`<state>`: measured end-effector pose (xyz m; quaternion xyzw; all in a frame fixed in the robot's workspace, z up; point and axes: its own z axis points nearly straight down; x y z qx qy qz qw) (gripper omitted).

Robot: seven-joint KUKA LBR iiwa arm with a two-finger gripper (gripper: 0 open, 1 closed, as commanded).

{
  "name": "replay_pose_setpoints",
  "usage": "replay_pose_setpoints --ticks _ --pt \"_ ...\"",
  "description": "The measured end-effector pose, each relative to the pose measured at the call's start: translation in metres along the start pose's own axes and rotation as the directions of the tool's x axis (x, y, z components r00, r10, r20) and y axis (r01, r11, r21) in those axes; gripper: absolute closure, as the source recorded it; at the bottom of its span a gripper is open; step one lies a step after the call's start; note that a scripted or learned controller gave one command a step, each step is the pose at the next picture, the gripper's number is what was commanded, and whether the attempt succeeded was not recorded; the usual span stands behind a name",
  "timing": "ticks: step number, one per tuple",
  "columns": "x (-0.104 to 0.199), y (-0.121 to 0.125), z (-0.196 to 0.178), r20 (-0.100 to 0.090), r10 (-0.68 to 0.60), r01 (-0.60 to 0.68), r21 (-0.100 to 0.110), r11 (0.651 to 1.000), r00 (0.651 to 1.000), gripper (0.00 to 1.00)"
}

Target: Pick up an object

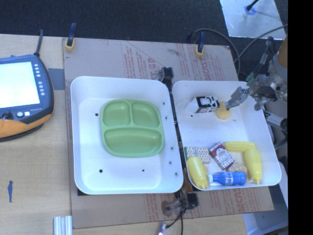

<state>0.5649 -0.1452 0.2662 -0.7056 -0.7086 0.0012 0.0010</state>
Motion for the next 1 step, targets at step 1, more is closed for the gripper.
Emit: replay_pose_setpoints --ticks 1 --pt "-0.044 -0.0083 0.1148 0.001 0.0 0.0 0.002 1.0 1.0 0.0"
